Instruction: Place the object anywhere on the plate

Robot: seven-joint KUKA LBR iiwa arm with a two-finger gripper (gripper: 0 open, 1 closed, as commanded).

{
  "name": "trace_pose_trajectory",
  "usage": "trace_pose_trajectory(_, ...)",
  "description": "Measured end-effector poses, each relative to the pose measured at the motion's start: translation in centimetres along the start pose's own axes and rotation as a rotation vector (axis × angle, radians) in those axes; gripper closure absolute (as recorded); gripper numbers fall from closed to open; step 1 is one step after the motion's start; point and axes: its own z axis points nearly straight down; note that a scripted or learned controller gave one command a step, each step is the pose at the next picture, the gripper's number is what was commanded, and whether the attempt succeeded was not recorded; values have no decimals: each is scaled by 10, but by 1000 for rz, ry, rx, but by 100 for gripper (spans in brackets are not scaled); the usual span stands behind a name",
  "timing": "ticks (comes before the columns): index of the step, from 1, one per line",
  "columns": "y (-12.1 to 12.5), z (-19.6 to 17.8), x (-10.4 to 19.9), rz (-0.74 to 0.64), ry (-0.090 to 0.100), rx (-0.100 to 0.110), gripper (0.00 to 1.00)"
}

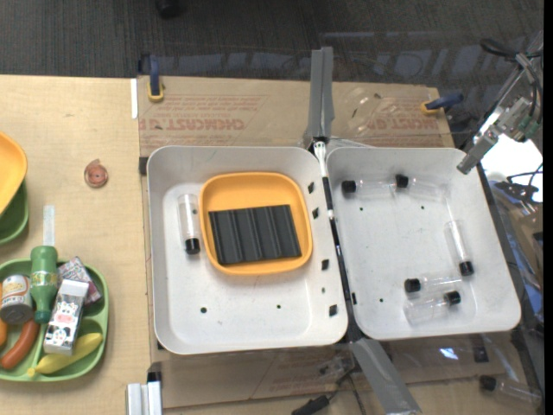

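An orange plate (253, 188) lies in the left white bin (251, 322). A dark grey ridged block (255, 234) rests flat on it, covering most of its floor. To the plate's left, on the bin floor, lies a clear vial with a black cap (188, 223). The right bin (380, 318) holds several more clear, black-capped vials, among them one near the back (373, 186), one at the right (457, 247) and a pair at the front (432, 294). My gripper (473, 158) hangs slanted over the right bin's back right corner, away from every object.
On the wooden table to the left stands a green tray (91, 353) with toy food and a bottle (43, 279). A yellow bowl (9, 175) sits at the left edge, and a small pink disc (97, 175) lies nearby. Cardboard (233, 115) lies under the bins, which meet at a grey divider bar (321, 85).
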Motion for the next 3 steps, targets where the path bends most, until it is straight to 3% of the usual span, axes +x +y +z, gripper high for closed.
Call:
trace_pose_trajectory(1, 12, 37, -11, -196, -1, -1, 0)
trace_pose_trajectory(2, 7, 21, -7, -232, -4, -2, 0)
trace_pose_trajectory(3, 1, -19, -3, -216, -3, -3, 0)
